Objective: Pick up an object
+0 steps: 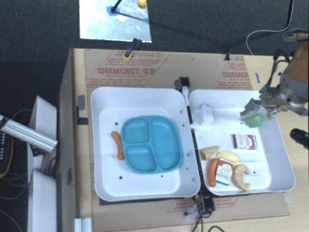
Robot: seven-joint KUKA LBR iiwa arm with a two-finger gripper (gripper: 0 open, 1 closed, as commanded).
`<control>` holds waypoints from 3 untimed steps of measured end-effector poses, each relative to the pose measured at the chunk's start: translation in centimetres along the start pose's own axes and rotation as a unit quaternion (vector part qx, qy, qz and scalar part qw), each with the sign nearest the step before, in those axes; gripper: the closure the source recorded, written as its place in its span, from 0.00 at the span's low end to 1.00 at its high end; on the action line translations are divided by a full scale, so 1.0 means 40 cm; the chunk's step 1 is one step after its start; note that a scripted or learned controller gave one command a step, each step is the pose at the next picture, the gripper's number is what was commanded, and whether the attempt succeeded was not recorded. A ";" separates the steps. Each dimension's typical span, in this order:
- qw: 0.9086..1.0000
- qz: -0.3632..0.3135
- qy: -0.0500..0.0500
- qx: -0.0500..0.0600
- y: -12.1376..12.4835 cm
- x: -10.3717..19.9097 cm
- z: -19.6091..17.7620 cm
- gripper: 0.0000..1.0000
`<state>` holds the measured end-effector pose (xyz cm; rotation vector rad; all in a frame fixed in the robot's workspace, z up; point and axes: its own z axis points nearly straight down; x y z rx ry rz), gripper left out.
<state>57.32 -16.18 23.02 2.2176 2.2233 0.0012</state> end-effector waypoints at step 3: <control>1.000 0.000 0.000 0.000 0.107 -0.111 0.364 0.00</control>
